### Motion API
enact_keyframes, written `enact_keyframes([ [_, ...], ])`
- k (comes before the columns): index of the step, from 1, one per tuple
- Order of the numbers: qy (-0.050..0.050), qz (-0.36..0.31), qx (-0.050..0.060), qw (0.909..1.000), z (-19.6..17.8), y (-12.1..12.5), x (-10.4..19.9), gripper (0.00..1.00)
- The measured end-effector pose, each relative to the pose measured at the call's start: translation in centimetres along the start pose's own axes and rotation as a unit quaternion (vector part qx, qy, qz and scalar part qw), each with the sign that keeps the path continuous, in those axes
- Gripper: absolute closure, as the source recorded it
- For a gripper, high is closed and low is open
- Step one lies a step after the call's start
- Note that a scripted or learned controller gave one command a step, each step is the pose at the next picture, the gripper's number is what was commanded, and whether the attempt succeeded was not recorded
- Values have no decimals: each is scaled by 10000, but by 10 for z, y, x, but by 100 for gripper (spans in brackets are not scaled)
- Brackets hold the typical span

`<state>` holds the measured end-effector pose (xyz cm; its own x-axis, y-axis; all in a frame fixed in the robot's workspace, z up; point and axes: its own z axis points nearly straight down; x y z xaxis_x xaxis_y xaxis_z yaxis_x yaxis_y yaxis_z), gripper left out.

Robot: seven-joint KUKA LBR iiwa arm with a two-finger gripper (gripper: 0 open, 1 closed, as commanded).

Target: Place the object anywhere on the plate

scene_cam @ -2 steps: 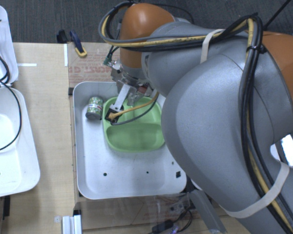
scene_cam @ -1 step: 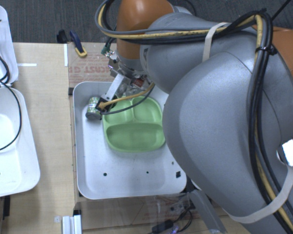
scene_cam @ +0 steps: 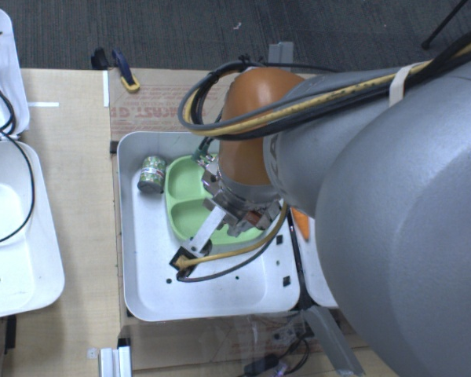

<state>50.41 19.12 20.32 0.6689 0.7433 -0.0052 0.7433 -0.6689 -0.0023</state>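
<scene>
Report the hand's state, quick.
The hand: cannot be told whether open or closed; it hangs over the green plate.

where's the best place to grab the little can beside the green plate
Probably the middle of the can, pinched across its round body from straight above: it seems to lie on its side, with the bin wall and plate close beside it.

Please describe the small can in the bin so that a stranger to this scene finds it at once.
Look in the shallow white bin under the grey arm. Near its far-left corner, just left of the light green divided plate, lies a small cylindrical can. Its green speckled label sets it apart.
</scene>
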Motion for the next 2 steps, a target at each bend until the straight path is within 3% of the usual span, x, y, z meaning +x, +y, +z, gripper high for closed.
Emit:
enact_keyframes([
  [1,0,910,-7,9958,-13,37,-14,100],
  [2,2,464,-8,9989,-20,56,57,100],
])
